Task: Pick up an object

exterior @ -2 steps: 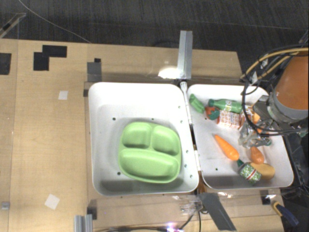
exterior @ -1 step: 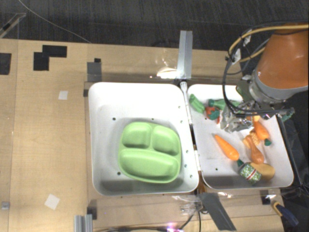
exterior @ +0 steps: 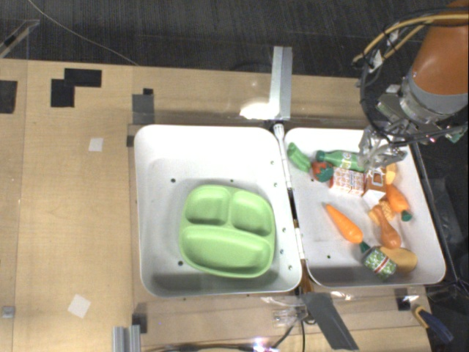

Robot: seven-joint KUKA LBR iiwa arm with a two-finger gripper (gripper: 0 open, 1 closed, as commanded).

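The right bin (exterior: 425, 270) holds a heap of toy food. A green bottle (exterior: 338, 157) lies near its far wall, with a red and white carton (exterior: 349, 182) just below it. An orange carrot (exterior: 344, 224) lies in the middle. At the right side are an orange piece (exterior: 396, 197) and a tan one (exterior: 386, 227). A green can (exterior: 377, 262) and a yellow lump (exterior: 402, 257) sit at the near corner. My gripper (exterior: 377, 152) hangs over the bin's far right part, just right of the bottle and carton.
The left bin (exterior: 157, 189) holds a green divided plate (exterior: 229, 229). A metal post (exterior: 281, 83) stands behind the wall between the bins. The arm's orange band (exterior: 442, 57) and cables (exterior: 388, 39) hang over the bench's right back corner.
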